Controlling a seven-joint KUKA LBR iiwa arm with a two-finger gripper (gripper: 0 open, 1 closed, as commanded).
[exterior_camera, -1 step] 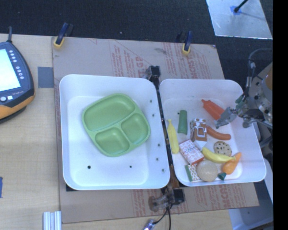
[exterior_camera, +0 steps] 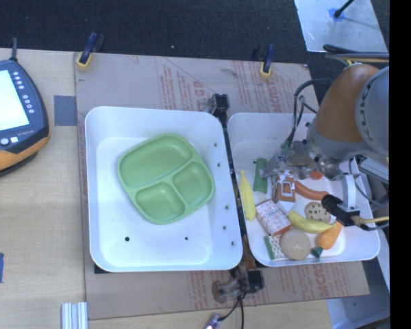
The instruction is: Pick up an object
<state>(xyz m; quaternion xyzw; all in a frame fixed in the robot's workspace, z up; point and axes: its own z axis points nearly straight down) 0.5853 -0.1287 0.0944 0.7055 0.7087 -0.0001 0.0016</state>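
The right bin [exterior_camera: 250, 129] holds a heap of toy food. In it are a long yellow corn cob [exterior_camera: 246, 195], a small green piece [exterior_camera: 260, 173], a brown and white carton [exterior_camera: 284, 188], an orange sausage [exterior_camera: 312, 192], a chocolate chip cookie [exterior_camera: 318, 212], a yellow banana [exterior_camera: 308, 223], a carrot [exterior_camera: 331, 236], a beige round piece [exterior_camera: 295, 245] and a red-patterned packet [exterior_camera: 271, 217]. My gripper [exterior_camera: 288, 162] reaches in from the right and hangs low over the heap, just above the carton and beside the green piece. The wrist hides what is under it.
The left bin [exterior_camera: 103, 184] holds a green divided plate [exterior_camera: 166, 177]. A control pendant [exterior_camera: 10, 115] lies on the bench at far left. Clamps [exterior_camera: 87, 52] [exterior_camera: 265, 60] pin the cardboard sheet at the back. Cables and a black part [exterior_camera: 339, 208] trail over the right bin's right side.
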